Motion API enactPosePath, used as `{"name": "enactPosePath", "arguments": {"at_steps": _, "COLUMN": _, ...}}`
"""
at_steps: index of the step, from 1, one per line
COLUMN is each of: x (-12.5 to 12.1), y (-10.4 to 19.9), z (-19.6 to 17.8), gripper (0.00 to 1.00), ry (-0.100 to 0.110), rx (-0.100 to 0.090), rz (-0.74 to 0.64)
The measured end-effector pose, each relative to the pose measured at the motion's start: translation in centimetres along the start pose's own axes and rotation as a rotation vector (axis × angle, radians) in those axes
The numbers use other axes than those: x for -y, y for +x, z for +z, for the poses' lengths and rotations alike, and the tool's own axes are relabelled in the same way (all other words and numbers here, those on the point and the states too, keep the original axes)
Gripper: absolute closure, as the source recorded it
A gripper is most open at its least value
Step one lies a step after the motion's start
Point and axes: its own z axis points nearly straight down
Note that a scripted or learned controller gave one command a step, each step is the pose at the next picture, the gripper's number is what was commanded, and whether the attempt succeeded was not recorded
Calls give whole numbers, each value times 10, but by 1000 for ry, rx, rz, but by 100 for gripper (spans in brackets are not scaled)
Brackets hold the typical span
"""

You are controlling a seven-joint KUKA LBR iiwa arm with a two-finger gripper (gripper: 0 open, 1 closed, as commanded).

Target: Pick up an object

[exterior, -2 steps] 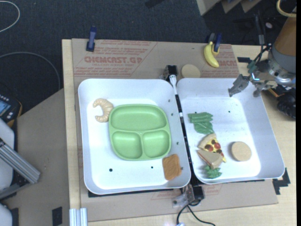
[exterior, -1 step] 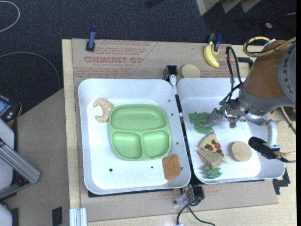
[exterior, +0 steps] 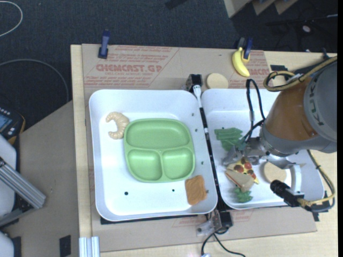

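My gripper (exterior: 239, 155) is low in the right bin (exterior: 316, 189), at the end of the grey arm with its orange band (exterior: 286, 108). It sits just above a toy pizza slice (exterior: 241, 174) and right below a green leafy toy (exterior: 229, 135). A small green piece (exterior: 243, 196) lies near the bin's front wall. The wrist partly covers a pale round item (exterior: 272, 172). I see nothing clearly held.
The left bin (exterior: 102, 143) holds a green divided plate (exterior: 159, 149), a croissant (exterior: 117, 124) at its upper left and a brown biscuit (exterior: 196, 189) at the front right. A toy banana (exterior: 240, 63) and a beige disc (exterior: 217, 81) lie on the bench behind the bins.
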Motion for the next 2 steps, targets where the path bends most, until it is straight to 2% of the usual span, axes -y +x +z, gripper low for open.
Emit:
{"name": "enactPosePath", "arguments": {"at_steps": 1, "x": -3, "y": -2, "z": -14, "gripper": 100, "ry": -11, "rx": 5, "rz": 1}}
{"name": "enactPosePath", "arguments": {"at_steps": 2, "x": -4, "y": -2, "z": -24, "gripper": 100, "ry": -14, "rx": 6, "rz": 1}}
